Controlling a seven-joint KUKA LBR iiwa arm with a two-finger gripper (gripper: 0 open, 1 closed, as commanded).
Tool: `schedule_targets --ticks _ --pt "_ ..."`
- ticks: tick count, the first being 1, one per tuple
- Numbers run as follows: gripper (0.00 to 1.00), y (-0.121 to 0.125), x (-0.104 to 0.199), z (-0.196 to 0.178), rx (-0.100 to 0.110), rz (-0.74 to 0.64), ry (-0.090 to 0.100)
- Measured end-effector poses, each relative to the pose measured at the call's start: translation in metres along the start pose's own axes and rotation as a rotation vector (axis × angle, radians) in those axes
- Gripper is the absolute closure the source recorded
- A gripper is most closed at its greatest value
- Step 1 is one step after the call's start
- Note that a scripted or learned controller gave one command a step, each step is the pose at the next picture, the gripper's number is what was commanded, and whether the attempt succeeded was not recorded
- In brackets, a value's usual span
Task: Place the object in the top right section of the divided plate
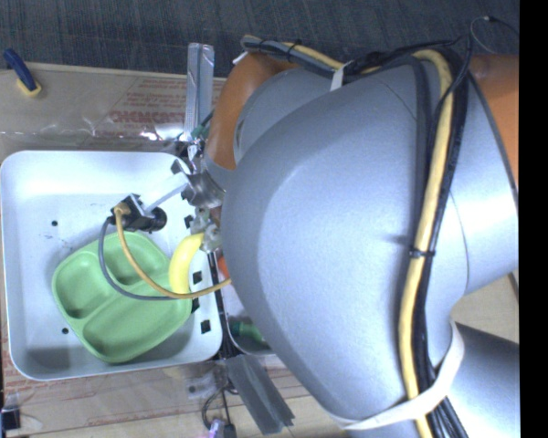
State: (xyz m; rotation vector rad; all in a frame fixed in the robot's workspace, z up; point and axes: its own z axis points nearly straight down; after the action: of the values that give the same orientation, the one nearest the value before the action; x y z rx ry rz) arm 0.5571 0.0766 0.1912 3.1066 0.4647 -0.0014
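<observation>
A green divided plate (119, 304) lies in the left white bin (36, 199), towards its front right. A yellow banana-shaped object (184, 263) stands tilted at the plate's right edge, close by the bin's right wall. My gripper (204, 231) is right beside the yellow object's upper end, under the big grey arm (347, 226). I cannot see whether the object sits between the fingers.
The arm hides nearly all of the right bin; a small red thing (221, 265) and a greenish rim (247, 336) peek out under it. A blue clip (20, 69) sits at the bench's far left corner. The left bin's floor left of the plate is bare.
</observation>
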Motion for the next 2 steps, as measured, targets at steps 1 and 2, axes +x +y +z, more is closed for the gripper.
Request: schedule_targets --ticks 1,2 --pt "1.00 -0.027 -0.030 -0.127 0.002 -0.309 0.000" --pt "1.00 -0.043 0.009 -0.092 0.000 -0.095 -0.002"
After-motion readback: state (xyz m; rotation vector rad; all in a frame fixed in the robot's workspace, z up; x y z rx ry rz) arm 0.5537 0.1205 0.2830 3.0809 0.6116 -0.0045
